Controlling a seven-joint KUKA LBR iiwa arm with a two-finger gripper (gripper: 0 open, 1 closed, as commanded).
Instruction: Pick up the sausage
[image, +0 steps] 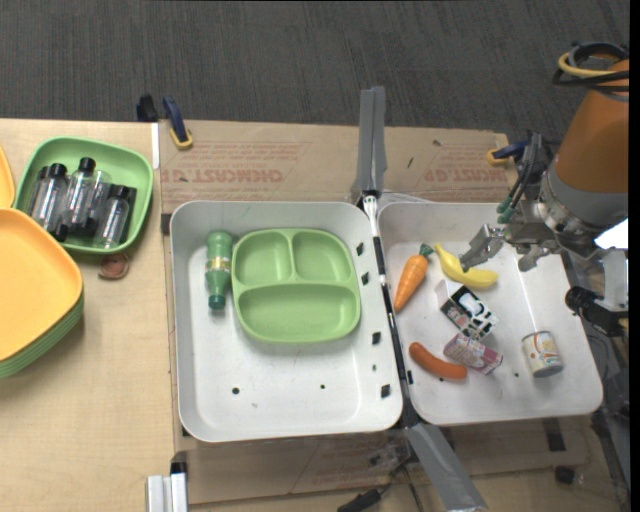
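The sausage (437, 362) is a short orange-red link lying flat in the right bin (570, 400), near its front left corner. It touches a crumpled clear wrapper (474, 352) on its right. My gripper (503, 249) hangs over the back of the same bin, well behind the sausage and to its right. Its fingers (479, 244) are spread open with nothing between them, just above and right of a banana (467, 270).
The right bin also holds a carrot (409, 280), a black-and-white box (470, 311) and a small can (541, 353). A green divided plate (296, 285) and a green bottle (217, 268) lie in the left bin (280, 400). A green tray of bottles (85, 195) and stacked yellow plates (35, 290) sit far left.
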